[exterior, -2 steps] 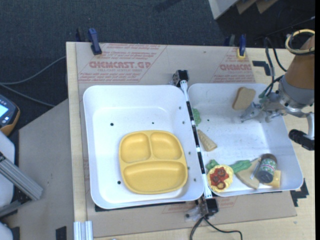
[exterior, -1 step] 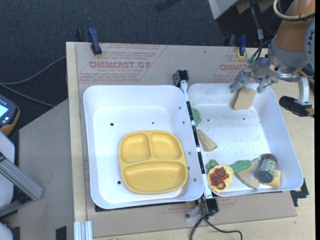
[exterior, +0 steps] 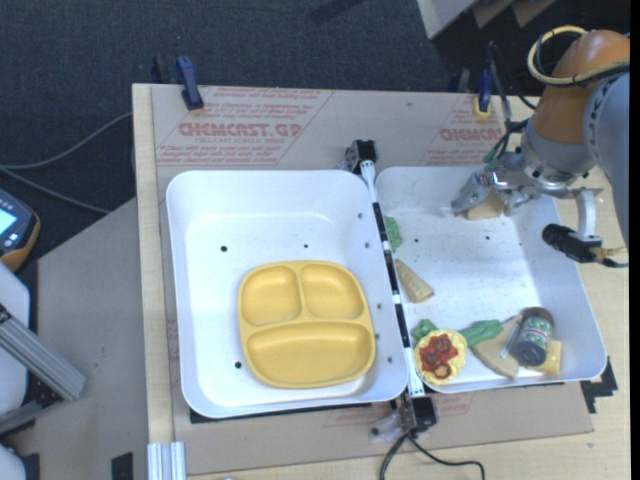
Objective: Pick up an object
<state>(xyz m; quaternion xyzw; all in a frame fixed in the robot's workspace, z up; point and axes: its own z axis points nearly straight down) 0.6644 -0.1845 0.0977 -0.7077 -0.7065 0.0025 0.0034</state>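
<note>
My gripper (exterior: 489, 200) is low over the far part of the right bin (exterior: 560, 278), with the arm coming in from the right. It is open, and its grey fingers (exterior: 465, 204) are spread to either side of a small tan piece (exterior: 486, 209) that lies on the bin floor. Nearer the front of this bin lie a tan wedge (exterior: 413, 284), a toy pizza (exterior: 440, 355), a green pepper (exterior: 481, 330), and a dark can (exterior: 531, 337) resting on a tan and yellow piece (exterior: 500, 356). A small green item (exterior: 392, 234) sits against the bin's left wall.
The left bin (exterior: 200, 218) holds a yellow divided plate (exterior: 305, 323). A black divider strip (exterior: 385, 258) runs between the two bins. The middle of the right bin's floor (exterior: 470, 268) is bare white.
</note>
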